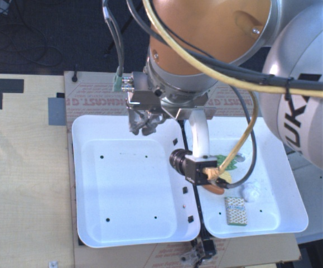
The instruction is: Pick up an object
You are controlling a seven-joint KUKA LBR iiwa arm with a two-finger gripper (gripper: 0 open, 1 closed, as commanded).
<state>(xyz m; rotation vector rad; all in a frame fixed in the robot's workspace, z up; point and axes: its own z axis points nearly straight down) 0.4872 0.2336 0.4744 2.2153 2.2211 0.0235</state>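
My gripper (144,124) hangs over the back edge of the left white bin (88,149), near the divide between the two bins. I see nothing in it. The objects lie in the right bin (284,205): a green-and-white patterned box (236,211) near the front, a crumpled white lump (251,192) behind it, an orange-red item (215,188) and a green item (232,161) partly hidden by a black cylinder and a yellow cable on the arm.
The arm's big orange and grey body (217,32) covers the back of the right bin. A white tube and black cylinder (179,162) from the arm hang over the bins' shared wall. Tan bench surface (22,177) lies to the left.
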